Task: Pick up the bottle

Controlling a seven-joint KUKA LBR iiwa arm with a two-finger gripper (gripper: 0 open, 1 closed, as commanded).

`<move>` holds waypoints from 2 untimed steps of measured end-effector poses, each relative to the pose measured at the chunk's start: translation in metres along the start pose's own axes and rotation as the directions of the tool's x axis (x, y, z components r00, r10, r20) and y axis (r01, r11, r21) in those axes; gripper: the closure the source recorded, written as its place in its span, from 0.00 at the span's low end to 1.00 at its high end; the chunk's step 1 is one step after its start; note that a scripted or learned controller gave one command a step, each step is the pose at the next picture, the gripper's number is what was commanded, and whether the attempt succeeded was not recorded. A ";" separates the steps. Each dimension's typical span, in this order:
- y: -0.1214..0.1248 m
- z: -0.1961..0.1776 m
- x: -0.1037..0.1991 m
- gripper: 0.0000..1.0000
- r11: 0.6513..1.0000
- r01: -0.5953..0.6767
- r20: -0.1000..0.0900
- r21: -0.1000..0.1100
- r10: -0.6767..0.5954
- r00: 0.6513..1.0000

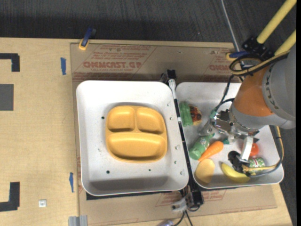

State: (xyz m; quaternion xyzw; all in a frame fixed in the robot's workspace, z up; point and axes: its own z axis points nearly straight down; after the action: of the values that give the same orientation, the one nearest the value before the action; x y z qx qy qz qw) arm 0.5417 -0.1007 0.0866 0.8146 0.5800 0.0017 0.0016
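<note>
Gripper [221, 126], finger state indeterminable, sits low in the right bin [277, 173] among one bottle [199, 147], one carrot [212, 149], one banana [233, 172].

1. A yellow three-compartment plastic tray [136, 132] is lying in the left white bin [89, 126].
2. The right white bin [197, 89] is holding an orange toy carrot [212, 149], with a yellow banana [233, 172] lying to its right.

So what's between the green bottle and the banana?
In the camera view, the carrot and a yellow fruit lie between the bottle and the banana.
</note>
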 end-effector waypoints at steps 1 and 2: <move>-0.012 0.000 -0.007 0.00 0.944 -0.330 -0.001 0.001 0.330 0.944; 0.003 0.001 0.002 0.00 0.648 -0.762 0.003 -0.001 0.762 0.648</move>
State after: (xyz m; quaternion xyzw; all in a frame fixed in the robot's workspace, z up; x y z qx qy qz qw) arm 0.5450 -0.0998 0.0860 0.9828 0.1845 0.0011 0.0013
